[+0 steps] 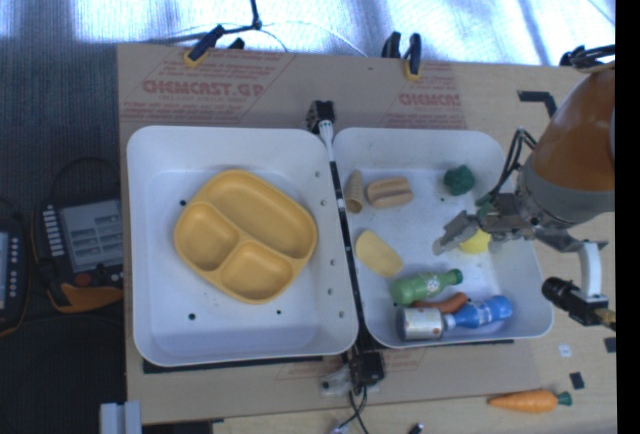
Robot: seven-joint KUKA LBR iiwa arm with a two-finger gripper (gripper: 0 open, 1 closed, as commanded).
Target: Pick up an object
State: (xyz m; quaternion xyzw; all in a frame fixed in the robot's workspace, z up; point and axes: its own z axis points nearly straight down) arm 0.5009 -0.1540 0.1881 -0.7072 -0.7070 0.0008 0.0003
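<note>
Orange-banded arm [578, 137] looms over the right bin [520, 322] and we watch its gripper [462, 234] spread open just left of a small yellow object [477, 242], poised, we reckon, to straddle and lift it.

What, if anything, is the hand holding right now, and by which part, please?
It cannot be told: the hand sits over a small yellow object in the right bin, with no grip visible.
</note>
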